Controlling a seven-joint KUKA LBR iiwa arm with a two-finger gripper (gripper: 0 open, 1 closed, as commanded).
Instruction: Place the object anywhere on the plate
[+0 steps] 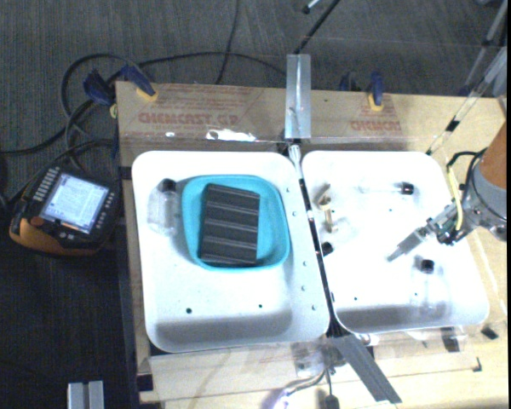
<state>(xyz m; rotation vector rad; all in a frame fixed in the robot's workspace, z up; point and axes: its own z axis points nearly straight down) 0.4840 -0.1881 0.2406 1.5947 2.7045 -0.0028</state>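
The blue plate [274, 228] sits in the left bin [230, 318], already bearing the dark ridged block [230, 223], so the task looks met. A clear bottle [163, 204] lies just left of the plate. The gripper [406, 247], far right of the plate, hangs over the right bin [383, 305]; its grasp cannot be judged.

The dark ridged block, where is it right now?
The dark ridged block lies on the blue plate in the left bin, with a clear bottle just to its left.
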